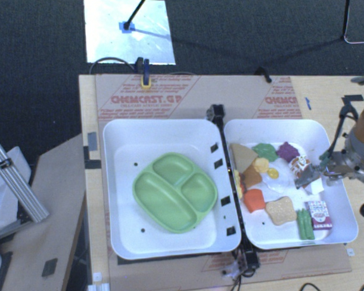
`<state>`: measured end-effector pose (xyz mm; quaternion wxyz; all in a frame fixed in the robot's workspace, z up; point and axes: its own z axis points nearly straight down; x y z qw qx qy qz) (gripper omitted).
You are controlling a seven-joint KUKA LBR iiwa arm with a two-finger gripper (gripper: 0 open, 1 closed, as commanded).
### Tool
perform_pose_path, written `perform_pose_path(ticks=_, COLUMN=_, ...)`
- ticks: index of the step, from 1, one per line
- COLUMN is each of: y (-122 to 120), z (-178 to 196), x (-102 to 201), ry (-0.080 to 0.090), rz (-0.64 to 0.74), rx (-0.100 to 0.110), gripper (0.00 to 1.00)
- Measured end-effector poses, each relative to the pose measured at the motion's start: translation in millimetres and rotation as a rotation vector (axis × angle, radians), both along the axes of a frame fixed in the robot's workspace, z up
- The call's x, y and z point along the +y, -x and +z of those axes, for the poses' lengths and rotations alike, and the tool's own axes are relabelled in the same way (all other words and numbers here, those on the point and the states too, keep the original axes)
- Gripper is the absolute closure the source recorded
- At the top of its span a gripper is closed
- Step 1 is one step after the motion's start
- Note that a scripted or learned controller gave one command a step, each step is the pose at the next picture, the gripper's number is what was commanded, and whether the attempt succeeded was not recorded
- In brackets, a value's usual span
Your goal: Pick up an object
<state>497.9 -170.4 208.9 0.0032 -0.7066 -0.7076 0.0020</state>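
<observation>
The right bin [331, 139] holds several toy foods. Among them are a tan wedge [242, 153], a green leafy piece [265, 150], a purple piece [286, 150], a fried egg [272, 174], an orange block [253, 199], a bread slice [281, 210], a green stick [304, 223] and a small pink carton [318, 215]. My gripper [306, 179] reaches in from the right. It hangs low over the bin's right side, just right of the egg and above the carton. A red-and-white piece [299, 163] lies right beside its tip. Nothing is visibly held.
The left bin [122, 144] carries a green divided plate [174, 191]. A black divider [226, 176] runs between the two bins. The grey arm [355, 160] crosses the right bin's right rim. Cardboard [168, 97] lies behind the bins.
</observation>
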Motion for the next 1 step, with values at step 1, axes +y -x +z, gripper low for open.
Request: perform_pose_path(ticks=1, y=-2.3, z=4.0, x=0.1, ry=0.002, rz=0.002, rx=-0.009, gripper=0.0)
